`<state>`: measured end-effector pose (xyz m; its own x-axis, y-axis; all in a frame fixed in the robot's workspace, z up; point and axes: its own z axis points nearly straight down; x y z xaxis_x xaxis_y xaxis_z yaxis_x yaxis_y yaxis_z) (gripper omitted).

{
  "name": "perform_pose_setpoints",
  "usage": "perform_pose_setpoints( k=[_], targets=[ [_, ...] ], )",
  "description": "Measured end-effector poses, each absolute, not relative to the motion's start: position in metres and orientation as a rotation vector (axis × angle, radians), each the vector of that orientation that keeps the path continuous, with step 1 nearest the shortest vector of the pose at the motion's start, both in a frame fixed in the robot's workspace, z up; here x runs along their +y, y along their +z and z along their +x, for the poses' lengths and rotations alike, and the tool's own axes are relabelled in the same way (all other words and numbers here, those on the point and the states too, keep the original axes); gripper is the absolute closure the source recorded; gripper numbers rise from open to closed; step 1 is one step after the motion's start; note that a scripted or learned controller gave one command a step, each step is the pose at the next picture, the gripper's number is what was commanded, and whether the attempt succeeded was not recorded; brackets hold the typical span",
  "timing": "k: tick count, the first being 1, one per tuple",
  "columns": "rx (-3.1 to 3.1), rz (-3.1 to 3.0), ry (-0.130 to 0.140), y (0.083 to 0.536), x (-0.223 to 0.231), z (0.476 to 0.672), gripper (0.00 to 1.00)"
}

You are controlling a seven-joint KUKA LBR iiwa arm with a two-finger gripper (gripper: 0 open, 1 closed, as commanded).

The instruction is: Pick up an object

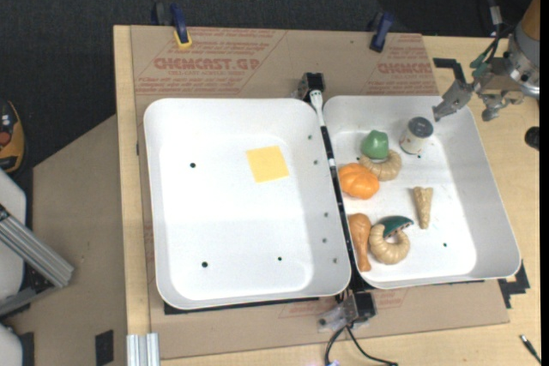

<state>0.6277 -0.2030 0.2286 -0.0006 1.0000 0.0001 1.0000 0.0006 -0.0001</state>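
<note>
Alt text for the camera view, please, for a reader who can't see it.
The gripper hovers at the right bin's upper right, beside a small grey cylinder. That bin also holds toy foods; the left bin holds a yellow square.

A flat square (267,164) lies in the left bin (171,184).

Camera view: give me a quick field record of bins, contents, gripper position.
left bin: yellow square, lying flat near the middle
right bin: grey-capped cylinder, green piece on a beige ring, orange fruit, carrot-like piece, beige cone, second beige ring with a dark green piece
gripper: at the right bin's far right corner, beside the cylinder
held: nothing seen between the fingers
</note>
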Motion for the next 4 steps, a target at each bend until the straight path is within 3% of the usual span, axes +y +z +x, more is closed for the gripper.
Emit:
perform_pose_setpoints(
  k=[1, 2, 3, 4],
  targets=[
    [-2.229, -2.226, -0.013, 0.133, -0.221, 0.661, 0.0],
    [-2.232, -2.216, -0.004, 0.085, -0.148, 0.669, 0.0],
    [-2.222, -2.215, 0.003, 0.085, -0.097, 0.624, 0.0],
    [-2.216, -2.219, 0.005, 0.085, -0.095, 0.573, 0.0]
  ],
)
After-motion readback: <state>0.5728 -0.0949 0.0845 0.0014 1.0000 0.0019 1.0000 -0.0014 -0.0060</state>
